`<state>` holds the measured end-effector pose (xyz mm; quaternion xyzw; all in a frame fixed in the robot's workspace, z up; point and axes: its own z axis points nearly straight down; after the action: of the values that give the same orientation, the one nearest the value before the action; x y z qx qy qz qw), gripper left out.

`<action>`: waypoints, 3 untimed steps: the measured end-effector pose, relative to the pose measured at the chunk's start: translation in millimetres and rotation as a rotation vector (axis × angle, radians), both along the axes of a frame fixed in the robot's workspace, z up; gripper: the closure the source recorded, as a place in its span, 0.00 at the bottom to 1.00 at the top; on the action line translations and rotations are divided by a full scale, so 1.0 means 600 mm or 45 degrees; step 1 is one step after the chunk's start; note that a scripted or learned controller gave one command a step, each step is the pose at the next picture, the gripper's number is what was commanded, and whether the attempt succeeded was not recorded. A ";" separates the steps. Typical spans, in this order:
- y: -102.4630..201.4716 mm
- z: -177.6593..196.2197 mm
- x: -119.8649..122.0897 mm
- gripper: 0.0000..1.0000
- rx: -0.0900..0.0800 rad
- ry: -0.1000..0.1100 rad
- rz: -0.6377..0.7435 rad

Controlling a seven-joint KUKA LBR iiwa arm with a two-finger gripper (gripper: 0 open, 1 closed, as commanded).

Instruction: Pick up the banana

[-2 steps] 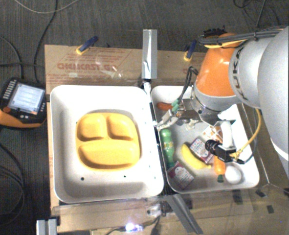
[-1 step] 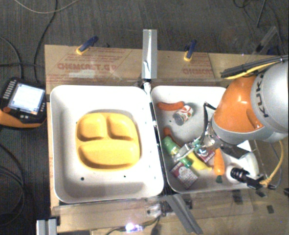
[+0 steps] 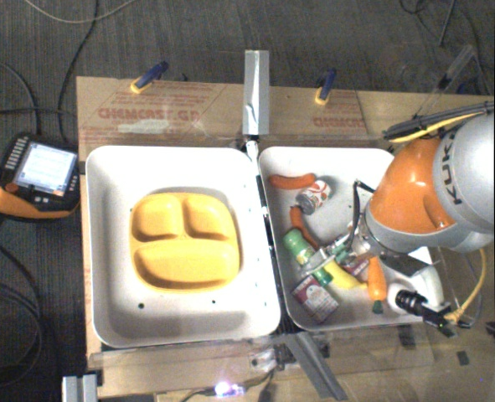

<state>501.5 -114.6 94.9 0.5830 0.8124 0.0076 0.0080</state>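
Looming over the right bin, the arm hides whether its gripper is closed, while the banana, just beneath it among clutter, looks light, smooth and slightly soft, best taken across its exposed middle.

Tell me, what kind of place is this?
Probably a robotics lab test bench: a robot arm reaches over two white bins, toy food lies in one, and a control tablet sits beside cables on the floor.

Brown bench with two white bins side by side, apparently touching.
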 end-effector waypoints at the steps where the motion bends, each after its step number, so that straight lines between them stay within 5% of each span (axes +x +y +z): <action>1: 0.038 0.145 -0.016 0.00 -0.003 0.032 -0.249; 2: -0.024 0.086 0.051 0.00 -0.006 0.033 -0.237; 3: 0.000 0.193 -0.003 0.00 -0.003 0.033 -0.359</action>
<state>499.7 -114.4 210.7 0.6914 0.7225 -0.0020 -0.0008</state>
